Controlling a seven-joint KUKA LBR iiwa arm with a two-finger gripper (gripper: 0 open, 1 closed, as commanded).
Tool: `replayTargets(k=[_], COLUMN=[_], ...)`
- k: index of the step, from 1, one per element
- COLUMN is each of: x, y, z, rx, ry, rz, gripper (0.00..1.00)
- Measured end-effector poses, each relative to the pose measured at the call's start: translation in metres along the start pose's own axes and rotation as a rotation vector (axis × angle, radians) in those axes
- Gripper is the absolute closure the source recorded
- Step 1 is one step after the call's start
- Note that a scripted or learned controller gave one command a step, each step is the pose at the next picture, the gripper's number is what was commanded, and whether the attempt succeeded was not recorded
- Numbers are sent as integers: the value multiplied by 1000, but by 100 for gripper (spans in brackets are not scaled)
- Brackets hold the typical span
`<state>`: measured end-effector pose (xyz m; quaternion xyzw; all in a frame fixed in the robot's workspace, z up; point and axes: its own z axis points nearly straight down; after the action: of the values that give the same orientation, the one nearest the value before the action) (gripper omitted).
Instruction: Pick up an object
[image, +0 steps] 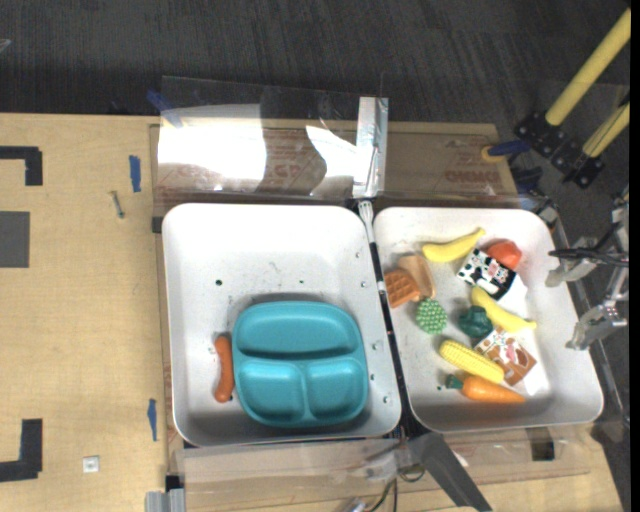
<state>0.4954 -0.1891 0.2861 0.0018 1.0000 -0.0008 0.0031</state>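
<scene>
Carrot (487, 390): nearest to us in the right bin (585, 395), well left of and below the jaws; we see its long axis nearly level, tip pointing right.
Corn cob (470, 360): just above the carrot, touching it; long axis slants from upper left to lower right.
Small carton (508, 358): just beside the corn, between it and the jaws, tilted.
Sausage (224, 368): in the left bin (190, 300), far left of the jaws; long axis upright, lying just beside the teal plate.
Teal plate (298, 365): three compartments, in the near half of the left bin.
Jaws (590, 325): we see metal parts at the right bin's right rim, but we cannot tell whether they are wide or narrow; nothing shows between them.
Lower banana (500, 312): left of the jaws, long axis slanting down to the right.
Dark green piece (474, 322): just beside that banana.
Green ball (432, 316): further left, near the bin's left wall.
Bread piece (408, 284): above the green ball.
Cow-print carton (486, 271): above and left of the jaws, touching a red piece (505, 252).
Upper banana (452, 245): farthest, long axis nearly level, curving up at the right.
Tabletop (70, 330): tan, far left.
</scene>
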Motion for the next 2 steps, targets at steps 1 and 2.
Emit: replayTargets(k=[1, 2], x=[-14, -4], y=[-9, 6], z=[179, 193], rx=[1, 7], ry=[-5, -19], rz=[-172, -244], gripper=[0, 0])
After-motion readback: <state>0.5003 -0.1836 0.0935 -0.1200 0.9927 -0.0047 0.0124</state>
